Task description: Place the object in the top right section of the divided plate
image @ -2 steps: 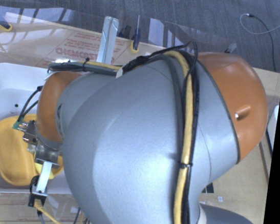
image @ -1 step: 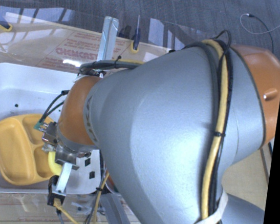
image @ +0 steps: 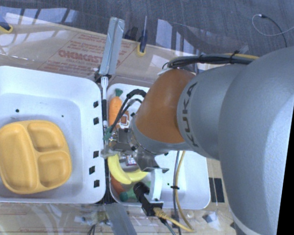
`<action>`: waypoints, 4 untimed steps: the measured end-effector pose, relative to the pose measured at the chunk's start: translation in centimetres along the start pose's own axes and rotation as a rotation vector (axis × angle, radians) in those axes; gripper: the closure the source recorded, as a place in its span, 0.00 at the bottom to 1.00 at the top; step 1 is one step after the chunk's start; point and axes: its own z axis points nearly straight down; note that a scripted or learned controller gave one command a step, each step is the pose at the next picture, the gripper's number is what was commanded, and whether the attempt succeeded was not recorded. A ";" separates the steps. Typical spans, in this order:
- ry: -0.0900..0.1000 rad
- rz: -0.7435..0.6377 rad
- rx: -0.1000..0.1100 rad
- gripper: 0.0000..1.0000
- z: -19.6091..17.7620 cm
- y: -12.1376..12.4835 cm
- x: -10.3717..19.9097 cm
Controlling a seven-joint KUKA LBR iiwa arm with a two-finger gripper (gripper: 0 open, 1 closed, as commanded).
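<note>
A yellow divided plate (image: 32, 155) lies in the left bin (image: 43, 86), its three sections bare. In the right bin (image: 193, 194) a yellow banana (image: 123, 174) curves just under the arm's wrist, with the gripper (image: 130, 161) right above it. The orange band and grey body of the arm (image: 213, 112) cover most of that bin. An orange carrot (image: 114, 109) with a green top lies along the bin's left wall, behind the gripper. A red and green item (image: 125, 194) peeks out below the banana.
A grey metal bar (image: 112, 47) stands at the back between the two bins. Black clips (image: 97, 153) line the divider wall. Cables (image: 173, 221) hang off the wrist over the right bin's front edge.
</note>
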 end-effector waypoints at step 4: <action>0.000 0.045 0.007 1.00 -0.4 2.4 9.3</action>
